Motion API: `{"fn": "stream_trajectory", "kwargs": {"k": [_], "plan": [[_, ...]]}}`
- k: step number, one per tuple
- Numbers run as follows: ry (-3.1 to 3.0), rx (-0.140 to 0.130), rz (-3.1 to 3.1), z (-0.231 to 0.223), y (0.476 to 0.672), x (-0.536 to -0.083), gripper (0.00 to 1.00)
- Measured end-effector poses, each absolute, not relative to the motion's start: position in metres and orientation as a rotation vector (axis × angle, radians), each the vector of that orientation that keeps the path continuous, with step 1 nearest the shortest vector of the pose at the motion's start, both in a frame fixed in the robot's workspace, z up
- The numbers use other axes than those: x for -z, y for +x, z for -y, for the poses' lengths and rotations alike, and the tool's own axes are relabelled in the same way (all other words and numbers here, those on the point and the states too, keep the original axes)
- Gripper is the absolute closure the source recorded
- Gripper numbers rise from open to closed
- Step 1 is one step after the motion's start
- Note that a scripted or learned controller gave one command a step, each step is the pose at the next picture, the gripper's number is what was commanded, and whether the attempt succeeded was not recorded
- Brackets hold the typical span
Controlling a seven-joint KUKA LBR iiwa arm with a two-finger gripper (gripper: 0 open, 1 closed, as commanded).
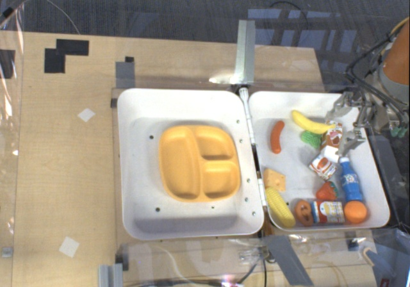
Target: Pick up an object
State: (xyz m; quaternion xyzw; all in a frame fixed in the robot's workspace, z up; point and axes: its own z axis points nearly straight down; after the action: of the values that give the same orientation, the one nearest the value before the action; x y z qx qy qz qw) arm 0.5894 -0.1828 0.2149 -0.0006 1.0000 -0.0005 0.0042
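The tool point(346, 127) hangs over the upper right part of the right bin point(256, 151), and its fingers stand apart with nothing between them. Just under it lie a banana point(309, 122) and a small red-white carton point(323, 165). A blue bottle point(349, 180) and an orange point(355, 211) rest nearer the bin's lower corner. The left bin point(128, 164) carries a yellow tray point(198, 161).

No lettering, brand or number can be read at this size. The blue bottle point(350, 181) in the right bin point(383, 205) wears a white label whose print is blurred. The small red-and-white carton point(324, 165) and the can point(328, 211) lying on its side carry printed wrappers, likewise illegible.
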Motion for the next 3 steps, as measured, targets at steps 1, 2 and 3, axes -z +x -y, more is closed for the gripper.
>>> {"fn": "stream_trajectory", "kwargs": {"k": [1, 2, 3], "plan": [[0.534, -0.002, -3.093, 0.181, 0.566, -0.101, 0.0], [0.878, 0.005, -3.019, 0.15, 0.636, -0.094, 0.0], [1.003, 0.038, -2.994, 0.104, 0.644, -0.096, 0.0]]}}
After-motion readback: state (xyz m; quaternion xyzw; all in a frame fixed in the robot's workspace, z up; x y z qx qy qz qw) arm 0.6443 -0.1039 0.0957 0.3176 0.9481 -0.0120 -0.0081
